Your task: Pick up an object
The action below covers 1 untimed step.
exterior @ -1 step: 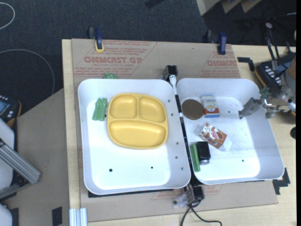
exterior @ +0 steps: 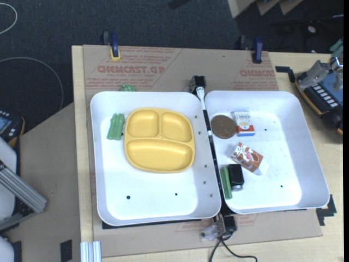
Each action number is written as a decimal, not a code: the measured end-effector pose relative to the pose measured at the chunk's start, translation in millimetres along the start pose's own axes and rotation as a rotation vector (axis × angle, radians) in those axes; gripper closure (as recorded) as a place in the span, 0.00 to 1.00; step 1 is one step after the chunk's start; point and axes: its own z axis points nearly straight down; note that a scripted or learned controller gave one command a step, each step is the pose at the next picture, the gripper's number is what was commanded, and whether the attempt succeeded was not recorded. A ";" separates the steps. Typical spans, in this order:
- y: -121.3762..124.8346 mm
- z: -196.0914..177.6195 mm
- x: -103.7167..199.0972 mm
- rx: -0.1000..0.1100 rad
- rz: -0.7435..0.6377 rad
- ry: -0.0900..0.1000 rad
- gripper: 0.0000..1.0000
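The right bin (exterior: 297, 146) holds a round brown disc (exterior: 223, 127), a small white and red carton (exterior: 242, 122), a crinkled snack packet (exterior: 248, 157), a black block (exterior: 235, 176) and a green stick (exterior: 225, 182) against its left wall. In the left bin (exterior: 109, 184) lies a yellow three-part plate (exterior: 160, 140), with a green bean pod (exterior: 115, 126) beside its left edge.
Both bins rest on a brown board (exterior: 163, 64) held by blue clamps (exterior: 114, 43) at the back. A small green item (exterior: 127, 88) lies on the board behind the left bin. Dark equipment (exterior: 324, 89) stands at the far right.
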 end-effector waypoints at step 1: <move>-2.6 -1.0 -0.3 0.015 0.002 0.003 1.00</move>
